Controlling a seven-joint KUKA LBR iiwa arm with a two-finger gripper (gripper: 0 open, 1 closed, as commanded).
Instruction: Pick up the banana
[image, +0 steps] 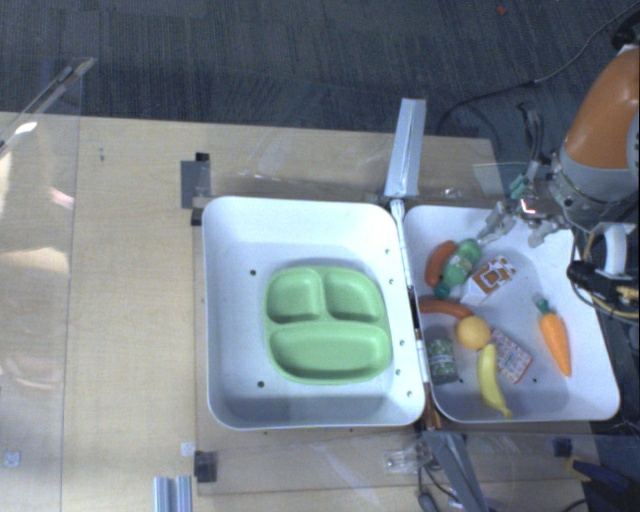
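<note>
The yellow banana (490, 380) lies lengthwise near the front of the right bin (590, 400), between a dark can (440, 360) and a small printed packet (513, 356). A yellow round fruit (473, 332) touches its far end. My gripper (520, 224) hangs over the back of the right bin, well behind the banana. It is open, with nothing between its fingers. The grey arm with its orange band (603, 110) comes in from the upper right.
The right bin also holds a carrot (555, 342), a red sausage (447, 308), a green bottle (458, 268), a red-orange piece (438, 263) and a brown-and-white packet (495, 274). In the left bin (230, 300) sits a green divided plate (327, 323). A metal post (405, 150) stands behind the bins.
</note>
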